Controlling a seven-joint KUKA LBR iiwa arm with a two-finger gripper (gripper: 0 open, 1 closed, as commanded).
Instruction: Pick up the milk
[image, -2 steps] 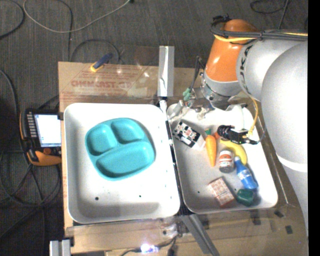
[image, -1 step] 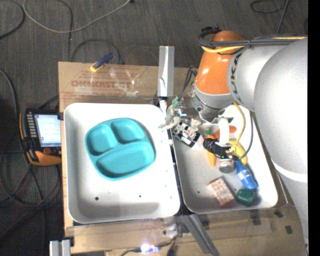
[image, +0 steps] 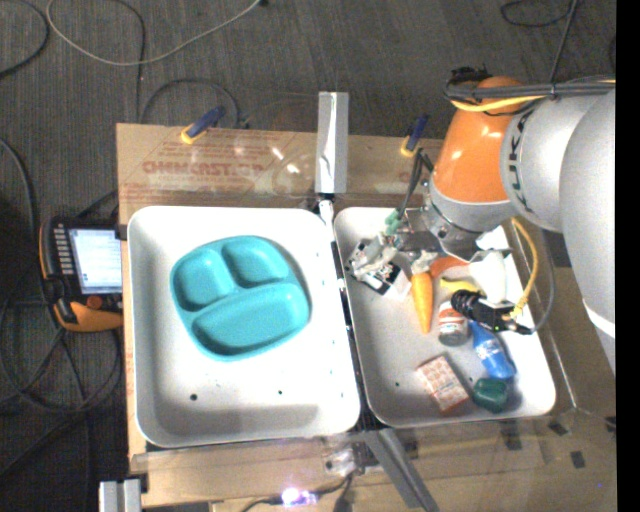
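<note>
Two white bins are seen side by side; a teal divided plate (image: 242, 295) is lying in the left one. In the right bin (image: 385, 385), the gripper (image: 375, 262) is placed at the upper left part, left of an orange carrot (image: 423, 300). Its state cannot be told. The milk (image: 497, 268) is found right of the carrot, partly hidden under the arm.

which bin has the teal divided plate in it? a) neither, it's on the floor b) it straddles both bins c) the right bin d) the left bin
d: the teal divided plate lies flat inside the left bin, while the carrot and the other small items sit in the right bin under the arm.
</note>
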